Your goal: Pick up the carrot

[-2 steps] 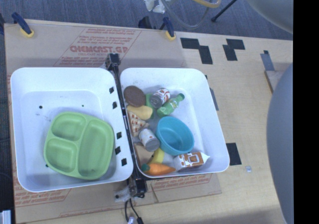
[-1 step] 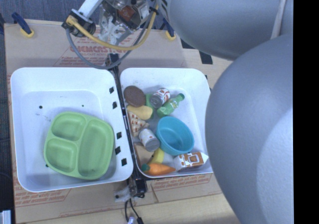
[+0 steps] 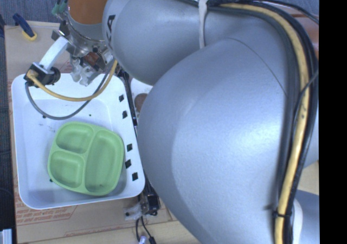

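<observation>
Carrot's whereabouts: I cannot tell, as the grey arm (image 3: 217,102) covers most of the bench. Its tool (image 3: 84,72) hangs over the left bin (image 3: 27,129) beyond a green divided plate (image 3: 87,157); its grip is unreadable, so the pickup looks undone.

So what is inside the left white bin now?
In the left white bin lies a green divided plate, its three compartments bare. The gripper hangs above the bin's far edge. The arm covers the other bin, so I see no carrot.
</observation>
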Available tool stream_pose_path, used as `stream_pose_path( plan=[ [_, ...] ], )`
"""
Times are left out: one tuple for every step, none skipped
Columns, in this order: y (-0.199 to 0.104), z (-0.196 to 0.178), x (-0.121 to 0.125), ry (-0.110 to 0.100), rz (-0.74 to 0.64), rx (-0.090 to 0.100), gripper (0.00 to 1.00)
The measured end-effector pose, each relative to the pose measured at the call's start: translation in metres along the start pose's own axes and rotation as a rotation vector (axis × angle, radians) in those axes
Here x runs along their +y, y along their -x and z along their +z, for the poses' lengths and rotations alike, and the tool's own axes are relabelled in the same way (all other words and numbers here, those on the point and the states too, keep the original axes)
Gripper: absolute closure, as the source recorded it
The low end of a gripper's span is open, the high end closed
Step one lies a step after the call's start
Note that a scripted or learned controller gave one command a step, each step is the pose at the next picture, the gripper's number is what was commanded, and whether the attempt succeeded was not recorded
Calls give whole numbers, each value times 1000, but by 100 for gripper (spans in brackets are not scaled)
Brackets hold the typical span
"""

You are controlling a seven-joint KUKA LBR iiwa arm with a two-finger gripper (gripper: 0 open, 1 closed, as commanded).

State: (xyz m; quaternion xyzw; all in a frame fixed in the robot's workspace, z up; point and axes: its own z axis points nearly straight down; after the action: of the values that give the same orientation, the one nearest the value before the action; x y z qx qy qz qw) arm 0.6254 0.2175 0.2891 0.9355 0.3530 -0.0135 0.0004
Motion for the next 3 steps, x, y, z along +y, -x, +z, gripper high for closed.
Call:
stream_pose_path(
  plan=[
    [52,-13,20,4,306,16,100],
    [85,24,43,-1,508,16,100],
    [104,104,118,-6,472,8,100]
  ],
)
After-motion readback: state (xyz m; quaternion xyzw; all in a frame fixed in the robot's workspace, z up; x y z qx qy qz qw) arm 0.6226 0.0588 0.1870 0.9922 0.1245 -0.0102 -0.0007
